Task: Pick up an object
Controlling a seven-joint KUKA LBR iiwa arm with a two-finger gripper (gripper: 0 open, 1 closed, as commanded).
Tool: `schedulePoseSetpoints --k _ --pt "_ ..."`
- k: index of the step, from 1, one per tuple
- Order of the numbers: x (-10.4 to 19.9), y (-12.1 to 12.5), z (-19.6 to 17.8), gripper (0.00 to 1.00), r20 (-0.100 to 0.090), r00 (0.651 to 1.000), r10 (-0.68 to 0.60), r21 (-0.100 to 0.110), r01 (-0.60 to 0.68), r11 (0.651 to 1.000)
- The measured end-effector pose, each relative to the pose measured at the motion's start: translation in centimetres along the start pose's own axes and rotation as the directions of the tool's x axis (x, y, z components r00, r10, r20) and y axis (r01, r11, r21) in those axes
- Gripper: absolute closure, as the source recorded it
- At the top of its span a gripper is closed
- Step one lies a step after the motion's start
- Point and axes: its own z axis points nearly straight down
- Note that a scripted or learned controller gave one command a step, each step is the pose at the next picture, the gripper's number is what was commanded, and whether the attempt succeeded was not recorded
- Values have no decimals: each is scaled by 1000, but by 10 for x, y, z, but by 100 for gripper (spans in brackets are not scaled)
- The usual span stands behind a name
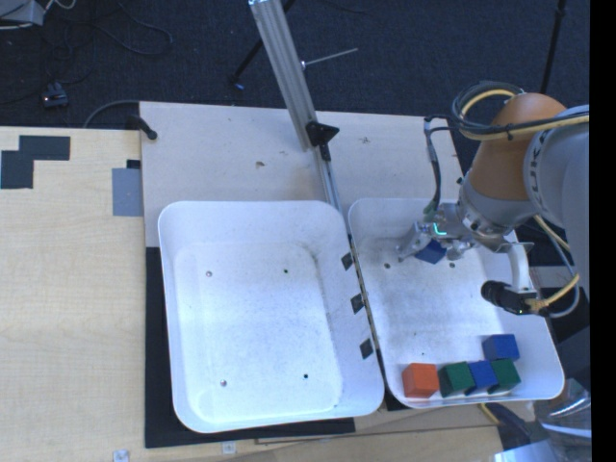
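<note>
Gripper (pixel 435 243) sits low over the right bin's (pixel 404 349) far end; a small blue block (pixel 432 253) shows between its fingers, apparently pinched; lift seems under way, not proven; remaining blocks (pixel 462 377) crowd the near rim.

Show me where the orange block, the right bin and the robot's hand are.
orange block (pixel 420 379), camera view, middle of its top face.
right bin (pixel 423 306), camera view, bare floor near its middle.
hand (pixel 435 243), camera view, between its fingertips, over the bin's far end.

I see a blue block (pixel 432 253) at the gripper (pixel 430 249), up in the right bin's (pixel 404 354) far end.
</note>
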Motion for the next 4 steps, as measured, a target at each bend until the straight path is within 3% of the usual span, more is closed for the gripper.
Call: schedulePoseSetpoints --k 1,2,3,4 --pt "-1 21 5 0 5 1000 0 -14 0 1000" --pt "-2 22 5 0 5 1000 0 -16 0 1000" --pt "-33 27 31 0 -1 1000 2 6 -2 1000" --pt "-31 27 21 100 -2 1000 -2 8 2 1000"
